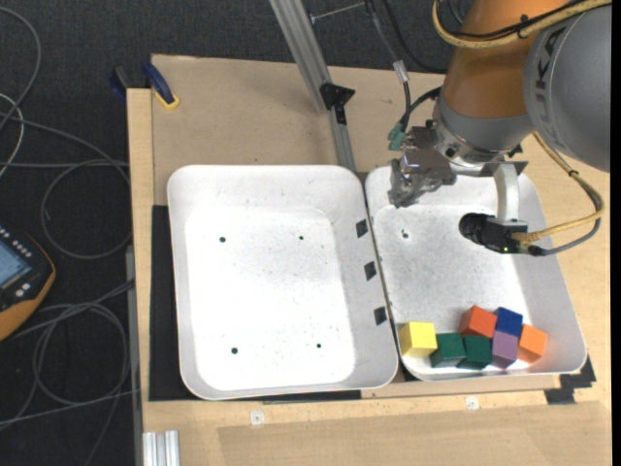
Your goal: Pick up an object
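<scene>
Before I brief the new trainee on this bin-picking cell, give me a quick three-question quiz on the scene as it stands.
1. True or false: the blocks sit in the left bin.
2. Which block is leftmost in the cluster? A) blue B) yellow C) purple
3. Where is the gripper relative to the blocks?

Key
1. False; they lie along the near edge of the right bin.
2. B, the yellow block.
3. At the right bin's far end, well away from the blocks.

Black cables (58,178) loop over the dark floor left of the bench (243,95), a blue-handled tool (160,83) lies at its far-left corner, and a metal pole (310,61) slants across its far edge.
</scene>
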